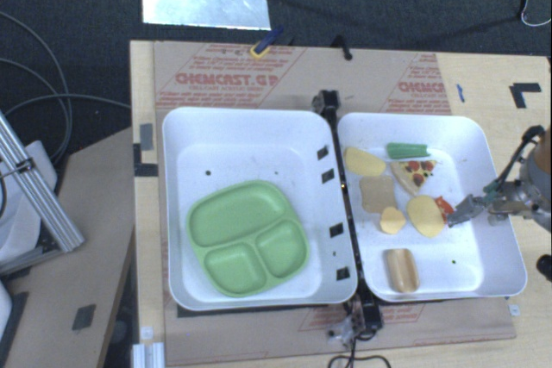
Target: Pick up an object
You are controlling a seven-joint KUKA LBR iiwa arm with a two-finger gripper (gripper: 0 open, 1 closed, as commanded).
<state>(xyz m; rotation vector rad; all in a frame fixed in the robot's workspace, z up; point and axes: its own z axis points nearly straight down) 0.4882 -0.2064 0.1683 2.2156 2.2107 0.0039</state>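
Grey metal pincer (459, 212) reaches in low from the right, over the right bin (500, 276), and whether its tips are apart or together, I cannot tell. Its tip sits just beside a small red piece (443, 205) and a yellow oval (425, 216). Further left lie a smaller yellow round (392, 221), a tan slab (376, 194), a pizza slice (415, 174), a green stick (406, 151) on the far side, another yellow lump (364, 161). A bread roll (401, 269) lies on the near side. Over in the left bin (250, 134), a green divided tray (248, 236).
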